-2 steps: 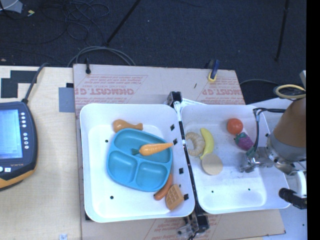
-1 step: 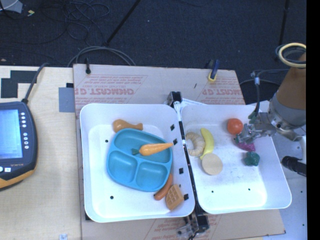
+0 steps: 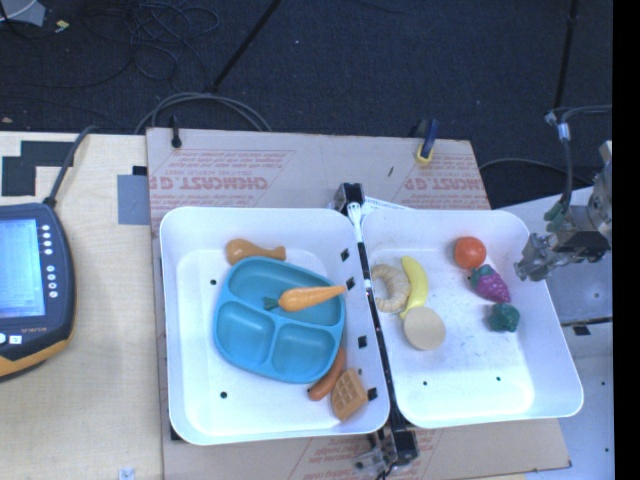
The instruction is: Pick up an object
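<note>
- Tool [image 3: 533,259]: at the right edge of the frame, just outside the right bin [image 3: 545,388]; whether it is clenched or released cannot be told, and nothing shows in its grasp.
- Banana [image 3: 416,282]: upper left part of the right bin, long axis running top to bottom, touching a ring-shaped pastry [image 3: 390,288].
- Tomato [image 3: 469,252], grapes [image 3: 490,285], green vegetable [image 3: 503,317]: near the tool.
- Carrot [image 3: 310,296]: on the blue plate [image 3: 262,338], left bin, tip pointing right.

Two bins side by side on desk [image 3: 110,368]. In left bin [image 3: 185,318]: divided plate [image 3: 275,333], carrot [image 3: 310,295] on it. In right bin [image 3: 500,388]: banana [image 3: 415,281], tomato [image 3: 469,252], grapes [image 3: 491,285].
</note>
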Controlling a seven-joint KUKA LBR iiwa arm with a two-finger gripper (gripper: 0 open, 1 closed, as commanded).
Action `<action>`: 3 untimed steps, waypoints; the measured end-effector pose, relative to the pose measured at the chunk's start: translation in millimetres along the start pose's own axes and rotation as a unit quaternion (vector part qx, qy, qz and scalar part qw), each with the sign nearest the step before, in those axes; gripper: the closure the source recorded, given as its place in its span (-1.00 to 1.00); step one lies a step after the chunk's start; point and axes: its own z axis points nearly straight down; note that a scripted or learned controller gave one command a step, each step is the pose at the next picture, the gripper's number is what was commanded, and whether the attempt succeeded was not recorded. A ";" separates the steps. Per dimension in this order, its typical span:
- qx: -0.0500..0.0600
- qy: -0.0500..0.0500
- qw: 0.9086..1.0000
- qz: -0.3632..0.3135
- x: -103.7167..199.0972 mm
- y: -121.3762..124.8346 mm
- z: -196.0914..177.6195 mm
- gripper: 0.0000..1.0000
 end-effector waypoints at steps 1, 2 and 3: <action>0.001 0.000 1.000 0.000 57.2 2.0 12.4 1.00; 0.002 0.001 1.000 -0.002 143.1 -28.7 0.1 1.00; -0.002 0.000 1.000 -0.002 235.0 -27.0 -93.0 1.00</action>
